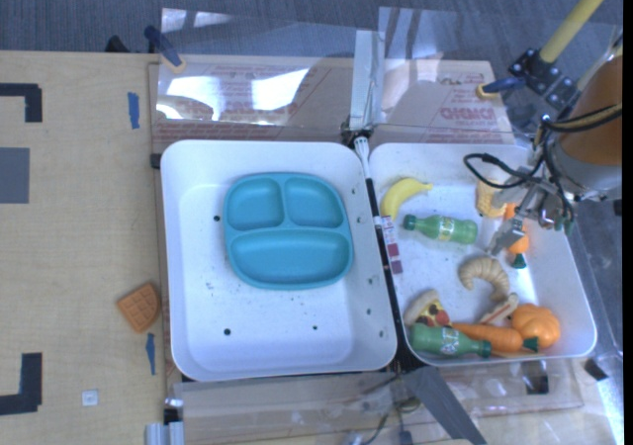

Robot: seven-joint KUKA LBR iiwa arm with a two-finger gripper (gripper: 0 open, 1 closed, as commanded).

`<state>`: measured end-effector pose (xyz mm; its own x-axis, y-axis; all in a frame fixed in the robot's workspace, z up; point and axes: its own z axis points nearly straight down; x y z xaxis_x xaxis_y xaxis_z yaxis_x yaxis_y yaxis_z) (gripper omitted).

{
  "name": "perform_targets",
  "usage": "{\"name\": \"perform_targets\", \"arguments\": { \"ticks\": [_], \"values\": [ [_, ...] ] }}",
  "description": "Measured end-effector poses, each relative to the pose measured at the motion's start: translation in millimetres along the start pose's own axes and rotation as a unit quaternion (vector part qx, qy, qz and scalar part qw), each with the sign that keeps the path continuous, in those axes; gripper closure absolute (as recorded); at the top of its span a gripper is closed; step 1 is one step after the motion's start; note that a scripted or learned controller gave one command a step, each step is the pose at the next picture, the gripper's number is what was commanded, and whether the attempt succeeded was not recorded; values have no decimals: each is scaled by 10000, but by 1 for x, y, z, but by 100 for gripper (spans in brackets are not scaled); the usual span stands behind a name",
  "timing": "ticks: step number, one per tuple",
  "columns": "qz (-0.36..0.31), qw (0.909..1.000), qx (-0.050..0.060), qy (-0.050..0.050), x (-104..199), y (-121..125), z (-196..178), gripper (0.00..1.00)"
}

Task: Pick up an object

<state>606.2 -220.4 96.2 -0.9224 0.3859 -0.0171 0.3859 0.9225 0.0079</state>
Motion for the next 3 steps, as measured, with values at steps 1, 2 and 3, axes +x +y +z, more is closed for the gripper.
{"name": "perform_targets", "arguments": {
  "ticks": [1,2,3],
  "values": [
    [49,10000,4,-13,1,-1,0,0],
    [525,9986,5,-10,2,-3,0,0],
    [855,9963,3,-64,9,-7,-2,0]
  ]
}}
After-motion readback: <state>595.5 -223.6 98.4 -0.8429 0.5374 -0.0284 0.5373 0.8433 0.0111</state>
